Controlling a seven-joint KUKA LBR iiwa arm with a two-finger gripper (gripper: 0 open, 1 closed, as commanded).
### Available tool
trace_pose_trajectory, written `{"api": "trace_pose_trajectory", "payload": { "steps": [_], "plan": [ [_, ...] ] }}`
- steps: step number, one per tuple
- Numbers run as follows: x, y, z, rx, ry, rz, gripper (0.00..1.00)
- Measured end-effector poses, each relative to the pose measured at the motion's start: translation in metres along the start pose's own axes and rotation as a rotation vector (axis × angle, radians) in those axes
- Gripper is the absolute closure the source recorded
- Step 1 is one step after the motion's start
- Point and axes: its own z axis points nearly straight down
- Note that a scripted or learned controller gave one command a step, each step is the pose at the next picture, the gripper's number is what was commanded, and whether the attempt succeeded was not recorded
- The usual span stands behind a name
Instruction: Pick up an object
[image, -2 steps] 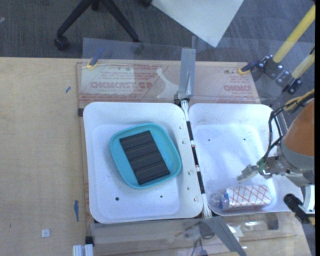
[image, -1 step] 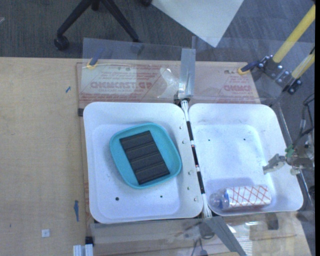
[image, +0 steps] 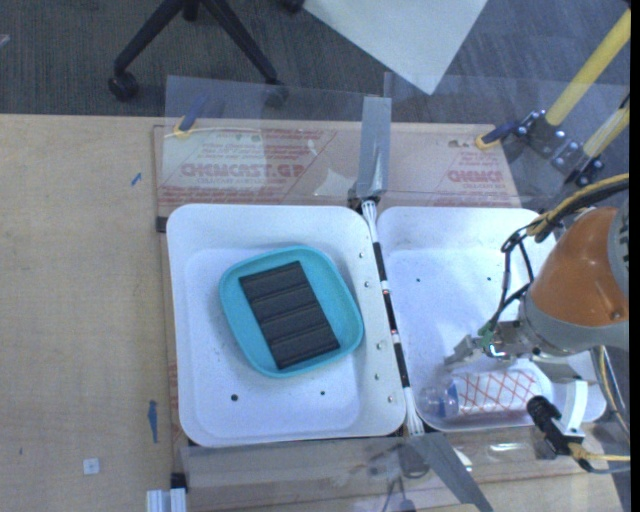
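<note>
Nearest you, at the front edge of the right bin (image: 440, 240), lies a clear bottle (image: 480, 395) with a red-checked label, on its side, its neck pointing left. Your gripper (image: 490, 345) hangs just above it, under the orange-banded arm (image: 580, 280) reaching in from the right; you cannot tell whether the claw is spread or pressed together. Farther left, the left bin (image: 200, 240) holds a teal tray (image: 235, 290) with a dark ribbed block (image: 288, 315) on it
</note>
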Motion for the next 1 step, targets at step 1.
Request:
{"api": "trace_pose_trajectory", "payload": {
  "steps": [1],
  "plan": [
    [-0.0556, -0.0035, -0.0676, 0.008, -0.001, 0.21, 0.0]
  ]
}}
